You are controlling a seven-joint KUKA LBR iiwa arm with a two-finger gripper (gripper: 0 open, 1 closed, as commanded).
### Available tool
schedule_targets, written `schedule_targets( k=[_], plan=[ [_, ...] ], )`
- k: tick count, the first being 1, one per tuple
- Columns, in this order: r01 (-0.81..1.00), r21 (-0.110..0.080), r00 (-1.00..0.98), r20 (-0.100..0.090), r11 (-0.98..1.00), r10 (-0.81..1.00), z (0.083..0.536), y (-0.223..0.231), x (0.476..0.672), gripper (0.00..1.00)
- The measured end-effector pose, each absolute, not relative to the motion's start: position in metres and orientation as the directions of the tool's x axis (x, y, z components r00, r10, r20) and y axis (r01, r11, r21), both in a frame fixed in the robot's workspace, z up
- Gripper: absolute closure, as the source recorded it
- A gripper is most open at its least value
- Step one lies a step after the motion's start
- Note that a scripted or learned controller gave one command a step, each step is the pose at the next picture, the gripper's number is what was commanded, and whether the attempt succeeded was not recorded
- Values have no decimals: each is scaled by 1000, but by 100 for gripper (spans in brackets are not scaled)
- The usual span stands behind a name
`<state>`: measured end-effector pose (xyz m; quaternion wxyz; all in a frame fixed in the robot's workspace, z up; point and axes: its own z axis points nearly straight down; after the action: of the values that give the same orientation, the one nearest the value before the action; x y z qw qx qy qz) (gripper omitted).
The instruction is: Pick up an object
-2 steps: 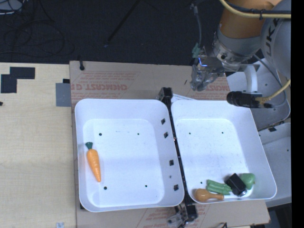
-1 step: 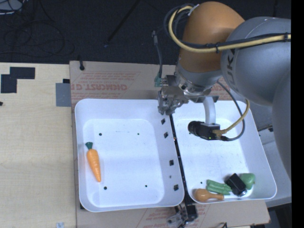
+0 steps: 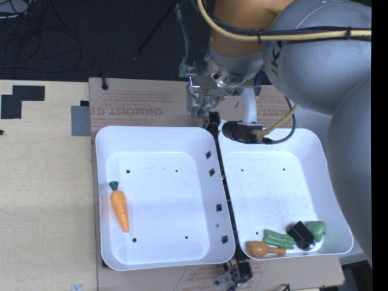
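Bench with two white bins, arm above the far edge
Gripper [image 3: 200, 105] hangs over the far rims; its grip cannot be judged. Carrot [image 3: 119, 207] lies in left bin [image 3: 154, 144], well apart

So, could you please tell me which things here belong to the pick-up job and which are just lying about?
Belonging to the job:
- carrot in the left bin
- green pods, black block, green piece and tan gourd in the right bin
- gripper

Just lying about:
- cardboard sheet
- loose cables
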<state>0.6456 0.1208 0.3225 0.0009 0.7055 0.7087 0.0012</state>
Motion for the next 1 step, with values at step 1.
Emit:
schedule_targets(
  k=[1],
  plan=[
    [1000, 9, -8, 3, 8, 1000, 433, 198, 644, 100]
  ],
)
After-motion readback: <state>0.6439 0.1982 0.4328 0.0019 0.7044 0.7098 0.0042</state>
